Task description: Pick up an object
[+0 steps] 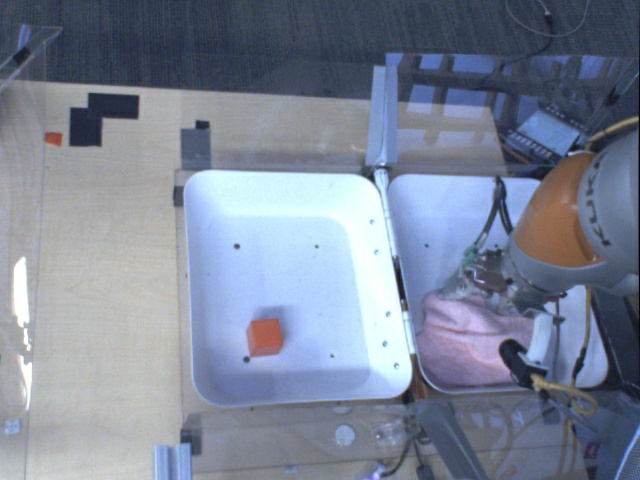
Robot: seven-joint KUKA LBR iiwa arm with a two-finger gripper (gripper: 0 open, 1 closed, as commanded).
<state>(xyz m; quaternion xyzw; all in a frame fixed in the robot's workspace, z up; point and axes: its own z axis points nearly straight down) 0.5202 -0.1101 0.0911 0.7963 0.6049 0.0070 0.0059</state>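
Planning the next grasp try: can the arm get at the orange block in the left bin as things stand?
Probably yes. The orange block lies alone on the left bin's floor, open from above. The arm sits over the right bin, above the pink cloth, and must cross the shared rim.

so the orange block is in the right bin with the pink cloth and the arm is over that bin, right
Not quite. In the camera view the orange block lies in the left bin, alone. The pink cloth is in the right bin, and the arm is over that bin.
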